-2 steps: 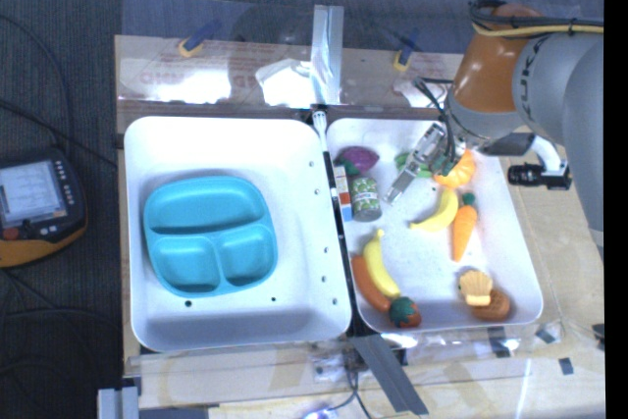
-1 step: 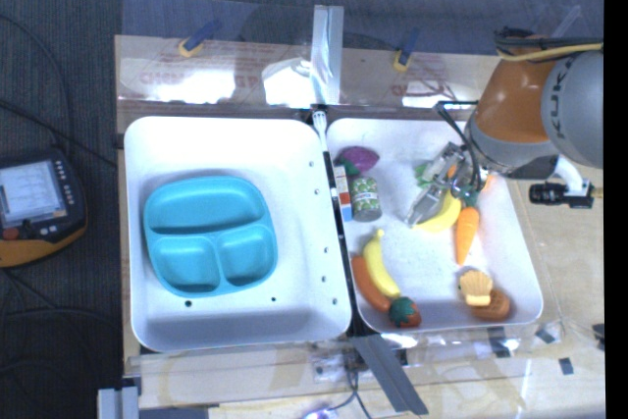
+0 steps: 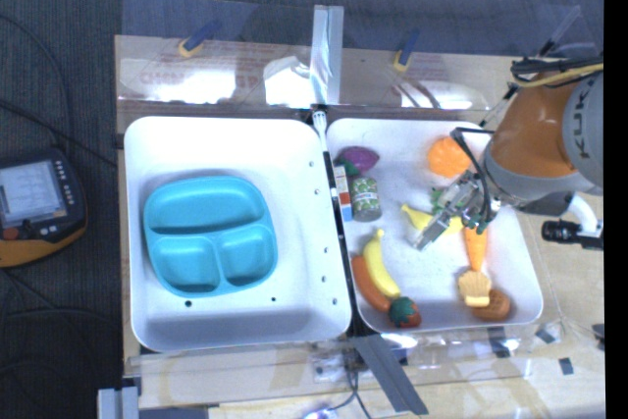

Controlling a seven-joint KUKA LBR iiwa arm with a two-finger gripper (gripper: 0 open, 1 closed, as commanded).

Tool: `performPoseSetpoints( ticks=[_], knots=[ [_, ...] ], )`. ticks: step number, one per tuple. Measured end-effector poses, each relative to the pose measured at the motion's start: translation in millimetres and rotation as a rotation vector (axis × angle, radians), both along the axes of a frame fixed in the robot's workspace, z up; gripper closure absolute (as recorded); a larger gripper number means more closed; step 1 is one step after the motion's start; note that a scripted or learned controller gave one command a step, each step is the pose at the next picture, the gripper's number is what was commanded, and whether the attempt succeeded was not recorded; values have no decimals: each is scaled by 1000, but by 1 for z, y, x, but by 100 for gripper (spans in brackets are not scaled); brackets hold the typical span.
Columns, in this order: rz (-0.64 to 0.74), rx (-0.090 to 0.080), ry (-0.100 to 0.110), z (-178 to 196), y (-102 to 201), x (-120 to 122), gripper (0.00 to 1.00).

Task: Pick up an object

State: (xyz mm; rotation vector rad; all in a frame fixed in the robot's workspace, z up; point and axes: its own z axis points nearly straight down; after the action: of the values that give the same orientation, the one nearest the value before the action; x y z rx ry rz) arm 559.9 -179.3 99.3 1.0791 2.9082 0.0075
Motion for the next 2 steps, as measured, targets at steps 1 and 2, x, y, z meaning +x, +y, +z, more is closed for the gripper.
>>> performPoseSetpoints(
  ticks=[1,2],
  knots=[
    [3,0,2,8,2,0,100],
    [-148,12,29,115,90,-16,100]
  ],
)
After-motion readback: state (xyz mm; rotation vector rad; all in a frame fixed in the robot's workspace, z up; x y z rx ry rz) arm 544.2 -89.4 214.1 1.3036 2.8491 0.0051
